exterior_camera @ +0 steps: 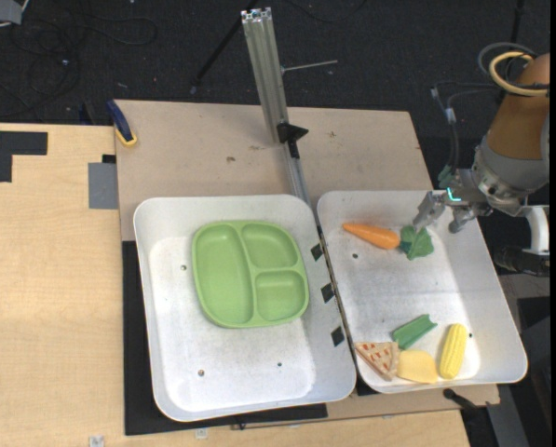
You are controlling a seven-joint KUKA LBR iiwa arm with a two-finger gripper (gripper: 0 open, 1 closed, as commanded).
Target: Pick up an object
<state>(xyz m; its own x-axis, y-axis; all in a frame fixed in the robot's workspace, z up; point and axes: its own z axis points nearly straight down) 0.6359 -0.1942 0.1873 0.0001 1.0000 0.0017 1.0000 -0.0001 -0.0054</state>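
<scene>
From the one camera above, the surface (352,138) carries two white bins side by side. The left bin (166,361) holds a green divided plate (250,274), its compartments facing up.

The right bin (482,268) holds the toys. A carrot (372,236) lies near the far rim; its long axis runs roughly left to right, the orange tip pointing left toward the divider and slightly away from the camera, the green leafy top (417,244) at its right end. In the near right corner sits a cluster: a pizza slice (378,357) with its point aimed toward the near rim, a yellow lump (416,368) touching it, a corn cob (453,350) standing nearly front to back just beside the lump, and a small green piece (413,330) lying at a slant above them.

The arm (518,128) comes in from the right, grey with an orange band. Its tool (444,210) hangs over the far right part of the right bin, just beside the carrot's leafy top (the nearer finger seems to end right at the greens). The two fingers (430,210) stand spread apart, with nothing visible between them. A metal post (264,73) rises behind the bins.
</scene>
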